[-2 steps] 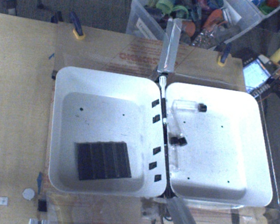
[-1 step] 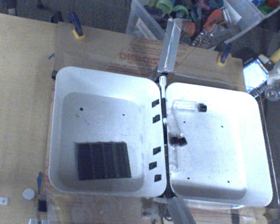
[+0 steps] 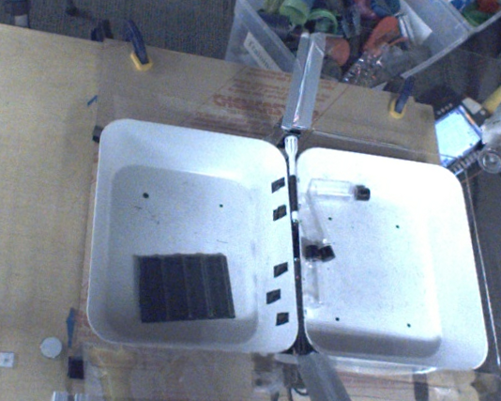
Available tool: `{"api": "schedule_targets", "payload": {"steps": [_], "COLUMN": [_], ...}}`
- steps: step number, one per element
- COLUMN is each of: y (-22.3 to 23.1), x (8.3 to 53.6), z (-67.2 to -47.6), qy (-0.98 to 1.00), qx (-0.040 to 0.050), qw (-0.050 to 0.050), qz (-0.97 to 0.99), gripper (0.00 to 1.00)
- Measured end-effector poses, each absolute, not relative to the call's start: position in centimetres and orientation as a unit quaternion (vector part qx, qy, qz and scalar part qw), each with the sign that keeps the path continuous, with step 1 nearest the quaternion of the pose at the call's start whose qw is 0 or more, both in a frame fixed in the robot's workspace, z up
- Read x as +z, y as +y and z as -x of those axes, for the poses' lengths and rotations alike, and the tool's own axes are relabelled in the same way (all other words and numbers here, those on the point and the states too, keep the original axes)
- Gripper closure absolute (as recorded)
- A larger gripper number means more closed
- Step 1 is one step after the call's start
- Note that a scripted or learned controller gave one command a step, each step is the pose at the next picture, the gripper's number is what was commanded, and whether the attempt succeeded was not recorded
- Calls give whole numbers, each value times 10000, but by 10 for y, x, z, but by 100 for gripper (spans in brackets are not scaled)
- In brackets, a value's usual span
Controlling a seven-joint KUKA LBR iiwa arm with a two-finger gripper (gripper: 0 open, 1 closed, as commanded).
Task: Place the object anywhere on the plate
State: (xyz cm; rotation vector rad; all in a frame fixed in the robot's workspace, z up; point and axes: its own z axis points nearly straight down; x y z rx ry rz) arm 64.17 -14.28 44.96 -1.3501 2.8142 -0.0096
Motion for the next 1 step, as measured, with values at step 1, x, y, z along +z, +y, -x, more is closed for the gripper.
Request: {"api": "schedule_targets", "payload": {"steps": [1], "y": [-223], "x": [437], "z": [-668], "qy": [8404], "qx": [-24], "qw": [47], "qz": [5419], "gripper": [100]}}
